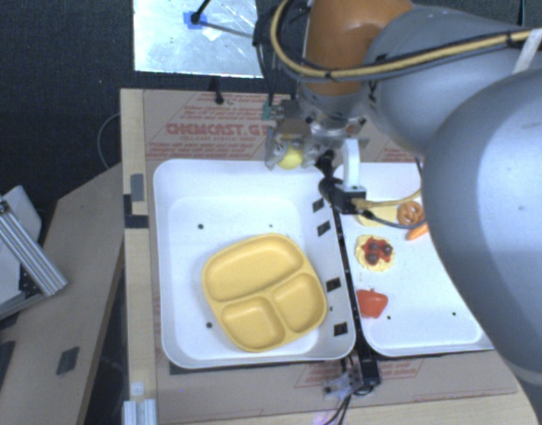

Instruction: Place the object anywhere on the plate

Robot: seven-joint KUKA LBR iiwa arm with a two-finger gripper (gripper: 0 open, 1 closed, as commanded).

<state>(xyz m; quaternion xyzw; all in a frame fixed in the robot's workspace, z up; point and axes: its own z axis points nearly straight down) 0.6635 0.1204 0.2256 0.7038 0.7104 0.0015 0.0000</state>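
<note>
Two shallow white bins are seen side by side on the bench. In the left bin (178,237) a yellow plate (264,291) with three compartments is laid, slightly turned, towards the near half of the bin; nothing is seen resting in its compartments.

The arm (466,122) is reached in from the right, its orange band (346,25) high over the far edge of the bins. The gripper (289,153) is hung over the far right corner of the left bin, close to the divider between the bins. A small yellow object (291,158) is seen at the gripper's tip, seemingly lodged between the fingers, raised above the bin floor rather than resting on it. The grip is judged closed on this object, though the finger outlines are partly blurred by the wrist hardware.

The yellow object is thus placed well apart from the plate, beyond the plate's far right edge.

In the right bin (448,326) several items are noted: a red piece (371,302) near the divider, a round yellow item with dark red spots (375,252) just beyond it, a pretzel-like brown ring (410,212) and a small orange piece (417,231) farther right, partly under the arm.

A reflective sheet (196,25) is seen beyond the bench.
</note>
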